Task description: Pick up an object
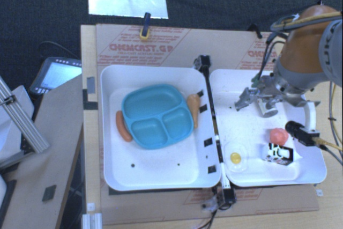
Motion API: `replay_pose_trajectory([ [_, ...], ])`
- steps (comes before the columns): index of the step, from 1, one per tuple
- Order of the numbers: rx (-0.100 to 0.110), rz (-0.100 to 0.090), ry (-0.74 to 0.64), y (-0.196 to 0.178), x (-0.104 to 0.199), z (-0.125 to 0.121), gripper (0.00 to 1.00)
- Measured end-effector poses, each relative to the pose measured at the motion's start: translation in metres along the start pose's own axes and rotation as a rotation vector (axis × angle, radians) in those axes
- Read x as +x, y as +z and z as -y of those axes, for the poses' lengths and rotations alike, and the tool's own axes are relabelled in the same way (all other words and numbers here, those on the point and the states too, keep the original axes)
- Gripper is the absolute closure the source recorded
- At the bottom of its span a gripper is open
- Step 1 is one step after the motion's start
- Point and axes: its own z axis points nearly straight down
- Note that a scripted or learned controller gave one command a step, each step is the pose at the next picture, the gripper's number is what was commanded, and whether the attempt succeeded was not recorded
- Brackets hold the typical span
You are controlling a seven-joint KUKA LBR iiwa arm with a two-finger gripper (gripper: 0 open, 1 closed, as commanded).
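The gripper (pixel 256 103) hangs over the right bin (pixel 252 169), holding nothing; whether it is spread, I cannot tell. A pink ball (pixel 278 135) lies at its 4 o'clock; the fried egg (pixel 236 159) at 7.

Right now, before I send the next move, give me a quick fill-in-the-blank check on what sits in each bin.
1. The blue divided tray lies in the ____ bin.
2. The fried egg lies near the ____ edge of the right bin.
3. The sausage lies against the tray's ____ side.
4. The tool hangs over the ____ bin.

Missing words: left; front; left; right
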Motion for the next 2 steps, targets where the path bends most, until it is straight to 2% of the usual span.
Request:
replay_pose_trajectory([
  [1,-0.013,0.002,-0.002,-0.006,0.000,-0.003,0.00],
  [2,-0.010,0.001,0.001,0.054,-0.006,-0.007,0.00],
])
